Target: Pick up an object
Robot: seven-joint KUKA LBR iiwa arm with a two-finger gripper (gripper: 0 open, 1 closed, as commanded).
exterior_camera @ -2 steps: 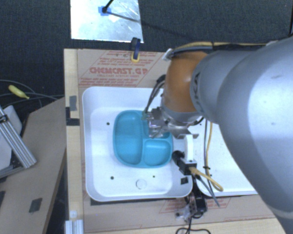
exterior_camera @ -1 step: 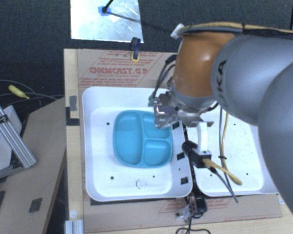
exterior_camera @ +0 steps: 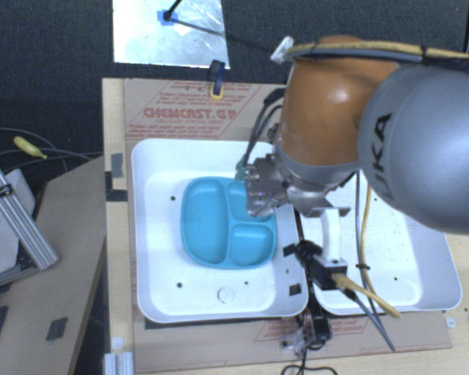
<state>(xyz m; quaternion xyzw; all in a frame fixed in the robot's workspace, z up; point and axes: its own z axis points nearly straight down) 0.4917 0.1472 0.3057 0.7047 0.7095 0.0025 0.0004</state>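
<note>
A light blue divided tray (exterior_camera: 219,225) lies in the left white bin (exterior_camera: 160,209), a little right of its middle. My gripper (exterior_camera: 255,198) hangs over the tray's upper right corner, close to or touching its rim. The metal gripper body and the big orange and grey wrist above it cover that corner. A small green bit shows at the gripper's upper left edge; I cannot tell what it is. Nothing can be seen lifted off the bin floor.
The right white bin (exterior_camera: 422,264) lies partly under the arm. A cardboard sheet (exterior_camera: 187,112) lies under both bins. A shiny foil square (exterior_camera: 168,18) sits at the back, and metal rails (exterior_camera: 12,209) stand at the far left.
</note>
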